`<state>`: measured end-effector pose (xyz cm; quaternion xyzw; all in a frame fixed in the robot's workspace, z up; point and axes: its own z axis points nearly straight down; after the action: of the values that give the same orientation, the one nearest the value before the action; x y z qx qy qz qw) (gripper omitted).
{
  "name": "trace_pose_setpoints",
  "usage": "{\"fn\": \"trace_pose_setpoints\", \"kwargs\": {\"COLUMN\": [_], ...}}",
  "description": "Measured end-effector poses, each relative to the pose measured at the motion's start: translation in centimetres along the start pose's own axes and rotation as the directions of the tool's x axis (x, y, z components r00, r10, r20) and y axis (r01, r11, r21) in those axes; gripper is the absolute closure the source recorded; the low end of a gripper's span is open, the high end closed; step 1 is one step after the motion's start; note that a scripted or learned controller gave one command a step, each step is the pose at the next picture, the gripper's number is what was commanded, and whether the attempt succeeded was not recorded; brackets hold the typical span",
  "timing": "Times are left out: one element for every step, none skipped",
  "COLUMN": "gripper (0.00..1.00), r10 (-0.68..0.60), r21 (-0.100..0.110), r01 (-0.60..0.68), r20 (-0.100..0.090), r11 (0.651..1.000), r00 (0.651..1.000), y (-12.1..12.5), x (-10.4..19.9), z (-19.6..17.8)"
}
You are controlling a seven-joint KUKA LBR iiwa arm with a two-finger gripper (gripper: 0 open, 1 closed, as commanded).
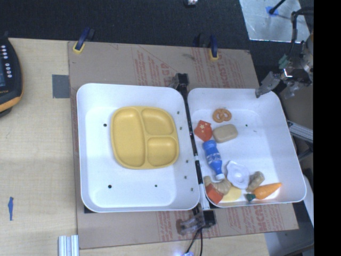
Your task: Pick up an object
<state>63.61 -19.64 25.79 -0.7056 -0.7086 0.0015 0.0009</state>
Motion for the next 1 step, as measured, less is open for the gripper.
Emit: {"fn": "trace_pose_setpoints", "kwargs": {"gripper": [0.00], "r10": [0.003], "r21": [0.013], "r01": [-0.002], "r20": [-0.005], "r11": [1.000], "r00": [1.000], "y": [-9.88], "x": [1.00], "z": [5.88]}}
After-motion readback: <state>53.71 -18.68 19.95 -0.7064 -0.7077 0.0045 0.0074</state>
